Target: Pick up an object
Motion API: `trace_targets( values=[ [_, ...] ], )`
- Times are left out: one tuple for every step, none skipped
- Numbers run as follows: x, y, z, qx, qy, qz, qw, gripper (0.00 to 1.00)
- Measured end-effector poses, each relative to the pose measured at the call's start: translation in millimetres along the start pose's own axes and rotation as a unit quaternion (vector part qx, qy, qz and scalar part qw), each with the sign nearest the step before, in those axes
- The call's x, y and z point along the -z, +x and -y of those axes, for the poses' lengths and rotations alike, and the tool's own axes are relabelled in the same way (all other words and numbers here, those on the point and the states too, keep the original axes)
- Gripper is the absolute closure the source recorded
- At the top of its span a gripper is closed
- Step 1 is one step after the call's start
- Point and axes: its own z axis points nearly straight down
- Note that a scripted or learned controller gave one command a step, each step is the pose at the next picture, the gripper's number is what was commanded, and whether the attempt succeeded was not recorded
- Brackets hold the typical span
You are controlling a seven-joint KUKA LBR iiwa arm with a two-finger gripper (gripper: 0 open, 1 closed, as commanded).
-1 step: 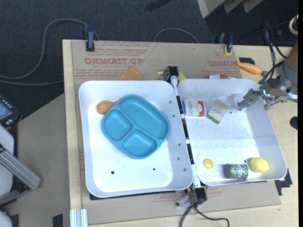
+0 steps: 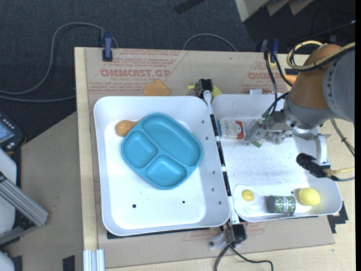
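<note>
Faintly, "CHEMCAST GP" on board (image 2: pixel 135 72)

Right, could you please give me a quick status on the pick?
Gripper low in right bin, far side, beside white packet. Nothing seen held. Green can and yellow lemon untouched at near edge. Blue tray in left bin.

Divided tray (image 2: pixel 162 150) in left bin (image 2: pixel 107 168)

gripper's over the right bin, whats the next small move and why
Probably ease the gripper toward the white packet just left of it, since that is the nearest object; the can and lemon lie farther off at the bin's near edge.
</note>
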Motion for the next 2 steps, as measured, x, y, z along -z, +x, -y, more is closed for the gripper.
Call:
trace_targets(
  values=[
    [-3.6, 50.2, -38.3, 0.0, -0.004, 0.002, 1.0, 0.0],
    [6.9, 48.4, -37.2, -0.001, -0.004, 0.002, 1.0, 1.0]
  ],
)
